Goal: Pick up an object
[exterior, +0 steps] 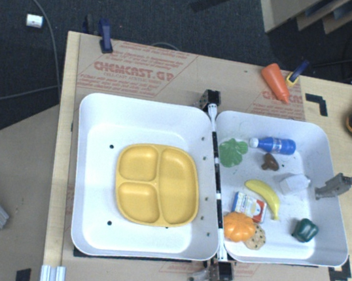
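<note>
Though plainly in view at the right wall of the right bin [321, 146], end effector [329, 188] too small and blurred to judge: cannot tell whether wide or narrow, nor whether holding anything. Just left of it, a pale white lump [295, 183] (touching or apart, hard to say). Elsewhere in that bin:

- blue bottle [274, 145] lying near the far wall
- green leafy piece [232, 152] by the left wall
- small brown item [270, 162] below the bottle
- banana [265, 197] mid-bin
- red-and-white carton [248, 206] just beside the banana
- orange fruit [238, 226] touching a cookie [256, 237]
- dark green cup [305, 230] toward the near right corner

In the left bin [99, 124], a yellow divided plate [157, 184]. On the worktop [140, 71] beyond, an orange carrot [276, 81].
</note>
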You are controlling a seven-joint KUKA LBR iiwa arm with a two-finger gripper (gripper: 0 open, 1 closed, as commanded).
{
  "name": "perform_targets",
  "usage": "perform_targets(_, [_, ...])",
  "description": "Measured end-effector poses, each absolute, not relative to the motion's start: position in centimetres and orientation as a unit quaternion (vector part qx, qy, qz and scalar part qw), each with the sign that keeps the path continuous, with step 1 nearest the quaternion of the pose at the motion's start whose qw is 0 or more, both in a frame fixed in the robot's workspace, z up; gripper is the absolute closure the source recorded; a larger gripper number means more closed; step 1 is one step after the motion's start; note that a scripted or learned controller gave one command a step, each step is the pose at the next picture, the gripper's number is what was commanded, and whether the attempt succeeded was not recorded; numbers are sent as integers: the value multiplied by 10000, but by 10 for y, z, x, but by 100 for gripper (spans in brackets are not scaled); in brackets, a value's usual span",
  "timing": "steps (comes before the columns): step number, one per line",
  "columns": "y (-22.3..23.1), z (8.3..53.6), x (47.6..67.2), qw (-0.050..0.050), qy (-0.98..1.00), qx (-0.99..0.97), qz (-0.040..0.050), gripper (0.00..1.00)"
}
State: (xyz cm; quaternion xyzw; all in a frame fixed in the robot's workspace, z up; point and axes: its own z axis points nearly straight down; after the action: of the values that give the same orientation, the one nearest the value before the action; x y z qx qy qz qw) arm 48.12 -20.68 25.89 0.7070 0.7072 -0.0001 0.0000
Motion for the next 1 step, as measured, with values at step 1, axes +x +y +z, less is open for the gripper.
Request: perform_targets(1, [-210,92,510,-13,7069,7073,-4,0])
